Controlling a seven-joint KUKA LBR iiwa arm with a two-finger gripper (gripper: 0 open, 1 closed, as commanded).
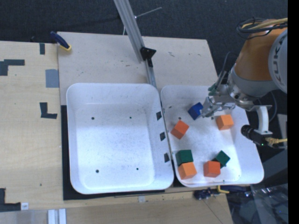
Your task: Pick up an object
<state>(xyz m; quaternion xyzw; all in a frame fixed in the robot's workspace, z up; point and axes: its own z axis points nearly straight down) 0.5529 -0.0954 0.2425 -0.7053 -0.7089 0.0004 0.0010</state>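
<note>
My gripper [211,109] hangs over the upper part of the right bin [254,168], reaching in from the right. A blue cube [195,110] sits just left of it, touching or nearly touching the gripper's tip. An orange cube [224,122] lies just below and right of the gripper. Another orange cube [180,129] rests further left, near the bin's left wall. Along the bin's front are a green cube [184,156] stacked against an orange cube [187,170], a red-orange cube [211,168] and a dark green cube [223,158].
The left bin [70,97] stands beside the right one, sharing a raised divider wall [162,125]. A slanted metal post [133,27] rises behind the bins. The arm's grey and orange body [259,62] overhangs the right bin's far right corner.
</note>
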